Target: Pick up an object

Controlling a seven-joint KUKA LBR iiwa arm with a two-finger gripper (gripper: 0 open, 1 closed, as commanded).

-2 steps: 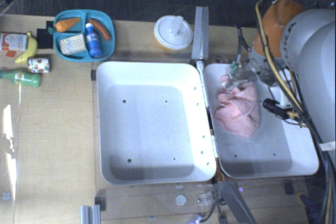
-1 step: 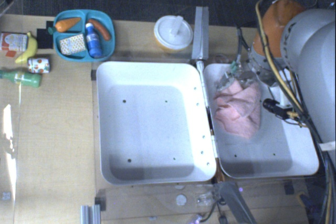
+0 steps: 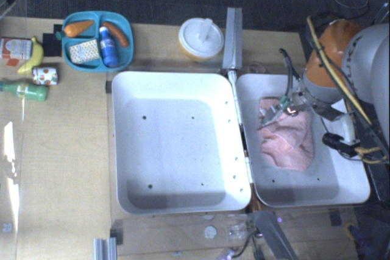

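A crumpled pink cloth [image 3: 286, 140] lies in the right white bin [image 3: 347, 192], towards its middle. My gripper [image 3: 281, 110] reaches in from the right and sits low over the cloth's upper edge, its metal fingers [image 3: 273, 115] pointing left and touching the fabric. The grey arm with its orange band [image 3: 332, 52] rises behind it at the right. Whether any cloth is pinched between the fingers cannot be made out.
The left white bin [image 3: 177, 140] stands beside it, across a metal divider [image 3: 231, 39]. Behind the bins are a white lidded cup [image 3: 201, 38] and a blue divided tray [image 3: 97, 41] of toy food. A banana, can and green bottle lie at far left.
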